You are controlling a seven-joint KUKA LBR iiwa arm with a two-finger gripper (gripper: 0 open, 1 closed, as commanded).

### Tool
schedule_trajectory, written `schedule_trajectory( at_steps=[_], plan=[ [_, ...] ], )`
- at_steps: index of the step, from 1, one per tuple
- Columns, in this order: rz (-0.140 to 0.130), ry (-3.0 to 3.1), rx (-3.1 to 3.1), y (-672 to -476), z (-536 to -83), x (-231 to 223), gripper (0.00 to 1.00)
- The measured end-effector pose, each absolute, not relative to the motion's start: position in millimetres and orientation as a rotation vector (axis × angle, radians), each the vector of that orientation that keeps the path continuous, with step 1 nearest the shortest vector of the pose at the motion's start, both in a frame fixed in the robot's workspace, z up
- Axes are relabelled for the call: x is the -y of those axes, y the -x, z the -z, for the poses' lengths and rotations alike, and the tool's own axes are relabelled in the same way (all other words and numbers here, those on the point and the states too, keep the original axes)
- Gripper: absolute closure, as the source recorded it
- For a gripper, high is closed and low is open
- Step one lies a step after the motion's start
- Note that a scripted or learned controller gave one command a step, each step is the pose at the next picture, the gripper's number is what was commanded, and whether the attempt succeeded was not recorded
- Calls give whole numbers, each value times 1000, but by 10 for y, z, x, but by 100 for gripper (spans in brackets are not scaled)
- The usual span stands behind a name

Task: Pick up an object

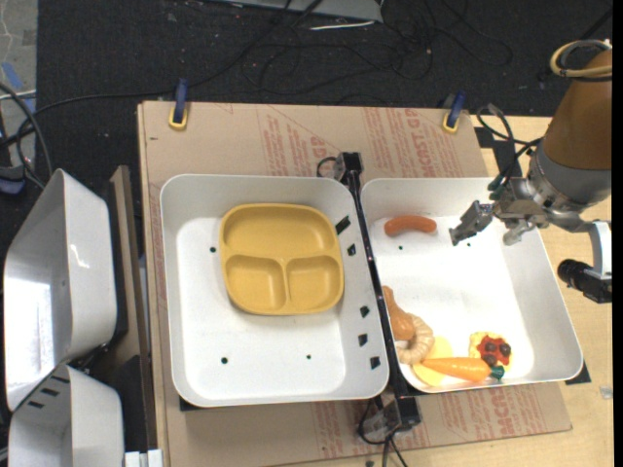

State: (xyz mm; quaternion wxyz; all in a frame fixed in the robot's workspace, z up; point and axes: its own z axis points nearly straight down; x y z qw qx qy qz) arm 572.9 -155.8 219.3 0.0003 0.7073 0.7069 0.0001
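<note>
The right bin (541,282) holds several toy foods. An orange-red sausage (410,226) lies near its far left corner. A pale shrimp-like piece (405,331) rests along the left wall. An orange carrot (456,367) lies at the near edge, beside a yellow piece with red and dark spots (490,346). My gripper (471,225) hangs over the far part of the right bin, just right of the sausage and apart from it. Nothing shows in its grasp.
The left bin (185,290) carries a yellow divided plate (282,259). A black divider strip (368,270) runs between the bins. White containers (54,270) stand off the bench at the left. Cables lie on the dark floor behind.
</note>
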Motion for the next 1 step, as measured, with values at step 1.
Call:
schedule_trajectory(
  at_steps=[1],
  plan=[
    [0, -2222, -2220, -5729, -2193, 1558, 0]
  ],
)
